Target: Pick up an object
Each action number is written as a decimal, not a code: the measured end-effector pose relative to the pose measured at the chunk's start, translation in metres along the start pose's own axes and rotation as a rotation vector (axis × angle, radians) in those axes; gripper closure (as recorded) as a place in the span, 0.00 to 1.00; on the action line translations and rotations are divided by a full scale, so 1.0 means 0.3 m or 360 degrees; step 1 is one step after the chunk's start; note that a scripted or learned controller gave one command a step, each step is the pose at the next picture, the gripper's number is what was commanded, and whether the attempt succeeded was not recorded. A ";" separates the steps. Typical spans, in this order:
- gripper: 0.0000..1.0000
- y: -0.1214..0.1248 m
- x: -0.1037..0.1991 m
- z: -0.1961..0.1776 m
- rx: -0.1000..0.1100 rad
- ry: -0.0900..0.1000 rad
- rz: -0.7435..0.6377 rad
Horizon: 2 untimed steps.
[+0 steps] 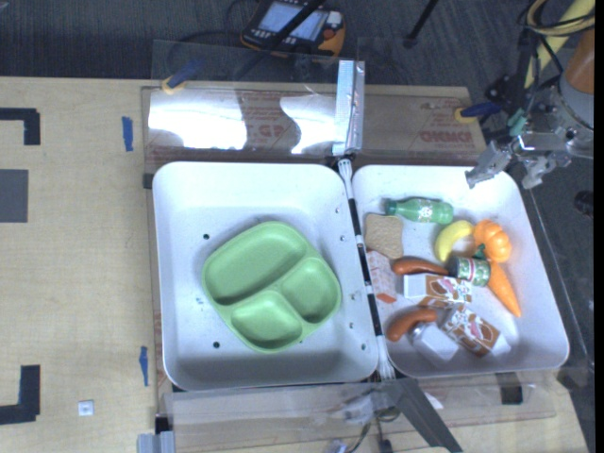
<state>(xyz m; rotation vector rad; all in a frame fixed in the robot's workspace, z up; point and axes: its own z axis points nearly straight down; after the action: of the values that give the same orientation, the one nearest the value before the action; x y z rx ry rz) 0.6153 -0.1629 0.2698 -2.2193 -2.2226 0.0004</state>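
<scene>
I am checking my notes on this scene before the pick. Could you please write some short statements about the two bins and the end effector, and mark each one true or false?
1. The green divided plate lies in the left bin. True.
2. The banana lies on the green plate. False: it is in the right bin, beside the orange pumpkin.
3. The end effector is at the right bin's far right corner. True.
4. The end effector holds the green bottle. False: the bottle lies in the bin.
</scene>
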 end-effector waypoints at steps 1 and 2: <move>0.00 0.094 0.042 0.513 -0.0001 0.0000 -0.0089; 0.00 0.098 0.190 -0.130 -0.0005 -0.0003 -0.0087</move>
<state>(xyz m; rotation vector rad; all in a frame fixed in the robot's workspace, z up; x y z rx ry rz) 0.6448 -0.1059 0.3088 -2.1597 -2.2851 -0.0008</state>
